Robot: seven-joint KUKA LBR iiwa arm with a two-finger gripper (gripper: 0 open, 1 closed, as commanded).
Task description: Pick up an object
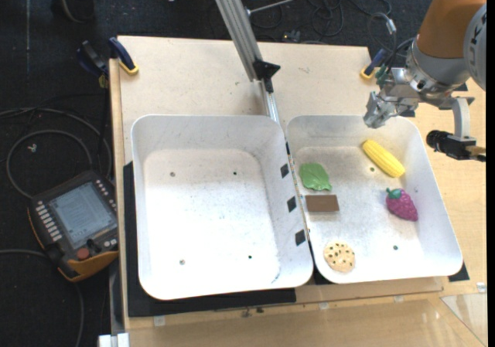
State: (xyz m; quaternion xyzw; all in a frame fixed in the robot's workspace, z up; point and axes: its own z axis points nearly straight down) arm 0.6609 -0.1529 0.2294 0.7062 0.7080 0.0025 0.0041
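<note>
The right bin point(433, 183) holds five objects: a yellow corn cob point(384, 158) near the back, a green leaf-shaped piece point(315, 177), a brown rectangular block point(322, 203), a purple grape bunch point(401, 204) and a round speckled cookie point(339, 256) at the front. My gripper point(378, 113) hangs over the bin's back rim, just above and behind the corn cob, apart from it. I see nothing between its fingers.
The left bin point(147, 183) stands beside the right one, sharing a middle wall. A slanted metal pole point(236, 21) rises behind the bins. Clamps sit at the bench's back corners point(124, 57). A teach pendant point(73, 218) lies on the floor at the left.
</note>
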